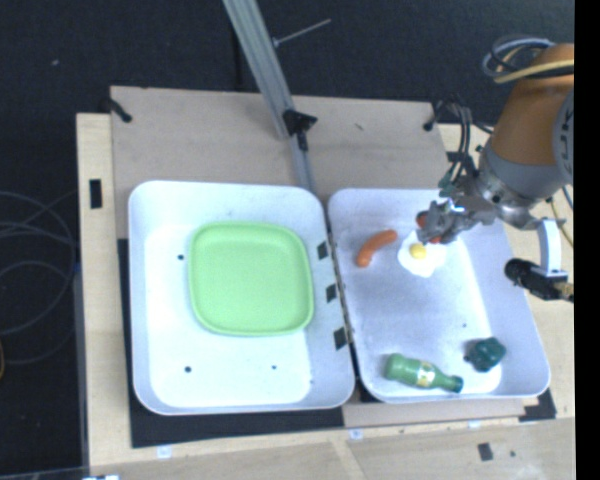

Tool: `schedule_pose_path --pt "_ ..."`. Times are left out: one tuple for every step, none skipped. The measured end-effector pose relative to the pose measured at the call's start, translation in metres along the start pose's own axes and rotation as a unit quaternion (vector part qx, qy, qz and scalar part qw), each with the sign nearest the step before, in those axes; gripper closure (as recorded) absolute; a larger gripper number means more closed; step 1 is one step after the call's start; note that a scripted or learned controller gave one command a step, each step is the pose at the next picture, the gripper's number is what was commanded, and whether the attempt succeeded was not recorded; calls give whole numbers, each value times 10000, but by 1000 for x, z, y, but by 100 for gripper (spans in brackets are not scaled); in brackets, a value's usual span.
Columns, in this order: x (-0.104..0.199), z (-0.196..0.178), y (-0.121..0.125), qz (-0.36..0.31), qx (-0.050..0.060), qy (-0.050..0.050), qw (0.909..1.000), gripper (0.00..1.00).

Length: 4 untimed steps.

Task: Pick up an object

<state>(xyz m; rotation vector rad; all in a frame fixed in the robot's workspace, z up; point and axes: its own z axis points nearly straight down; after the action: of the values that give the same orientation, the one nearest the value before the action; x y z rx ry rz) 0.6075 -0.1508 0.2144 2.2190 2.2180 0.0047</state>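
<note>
The right bin (pixel 500 298) holds an orange sausage-shaped piece (pixel 376 247) near its upper left, a white and yellow fried-egg toy (pixel 421 258) beside it, a green bottle (pixel 421 372) lying near the front edge, and a small dark teal object (pixel 485 353) at the front right. My gripper (pixel 437 225) hangs over the upper middle of the right bin, just above the egg toy's far edge, with a small red part at its tip. The arm comes in from the right.
The left bin (pixel 150 268) carries a light green square plate (pixel 250 277). A grey metal pole (pixel 265 58) rises slanted from behind the bins. A divider with black clips (pixel 332 293) separates the two bins.
</note>
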Motion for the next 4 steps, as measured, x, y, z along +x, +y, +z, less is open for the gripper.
schedule_pose_path --pt "0 -16 0 -2 15 5 10000 100" --pt "52 -9 -14 -18 23 6 10000 100" --pt "102 -23 -21 -21 14 9 10000 100" --pt "152 -13 -30 -16 23 7 10000 100"
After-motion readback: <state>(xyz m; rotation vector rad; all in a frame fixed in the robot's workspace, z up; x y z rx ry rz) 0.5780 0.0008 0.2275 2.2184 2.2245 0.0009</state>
